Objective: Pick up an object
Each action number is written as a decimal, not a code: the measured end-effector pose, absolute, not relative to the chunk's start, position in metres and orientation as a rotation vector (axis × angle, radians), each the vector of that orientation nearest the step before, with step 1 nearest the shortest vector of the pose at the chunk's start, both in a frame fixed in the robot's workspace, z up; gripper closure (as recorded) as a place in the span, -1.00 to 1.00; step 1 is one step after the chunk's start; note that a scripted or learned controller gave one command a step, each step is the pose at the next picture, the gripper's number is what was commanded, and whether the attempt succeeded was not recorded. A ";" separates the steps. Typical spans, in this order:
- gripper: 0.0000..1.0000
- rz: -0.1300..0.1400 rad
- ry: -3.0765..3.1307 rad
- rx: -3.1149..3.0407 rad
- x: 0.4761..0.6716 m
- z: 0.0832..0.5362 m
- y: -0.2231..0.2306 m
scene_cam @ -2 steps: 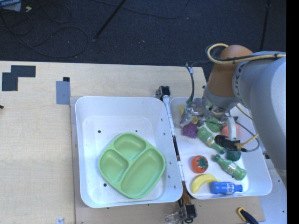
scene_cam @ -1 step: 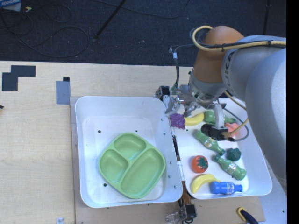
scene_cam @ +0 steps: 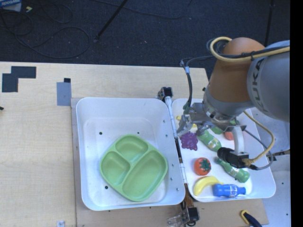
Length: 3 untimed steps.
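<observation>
My gripper (scene_cam: pixel 188 126) hangs low over the left part of the right bin (scene_cam: pixel 265 186), just above a purple grape bunch (scene_cam: pixel 189 140). The bulky wrist hides its fingers. In the same bin lie a red tomato (scene_cam: pixel 202 166), a yellow banana (scene_cam: pixel 204 185), a blue bottle (scene_cam: pixel 228 190), a green bottle (scene_cam: pixel 209 140), and a second green bottle (scene_cam: pixel 235 170) with a dark cap. Something small and red-orange (scene_cam: pixel 229 135) peeks out by the arm.
The left bin (scene_cam: pixel 85 126) holds a green divided plate (scene_cam: pixel 134 167). A black clamp (scene_cam: pixel 165 93) sits at the far end of the wall between the bins. Light wooden bench (scene_cam: pixel 33 155) spreads to the left. Cables loop around the wrist.
</observation>
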State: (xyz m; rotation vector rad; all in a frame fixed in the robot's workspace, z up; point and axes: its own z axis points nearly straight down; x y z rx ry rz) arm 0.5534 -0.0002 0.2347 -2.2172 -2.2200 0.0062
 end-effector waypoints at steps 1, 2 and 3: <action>1.00 0.007 -2.217 -2.220 0.498 0.248 -0.020; 1.00 0.006 -2.216 -2.219 0.475 0.253 -0.033; 1.00 0.012 -2.211 -2.219 0.475 0.262 -0.034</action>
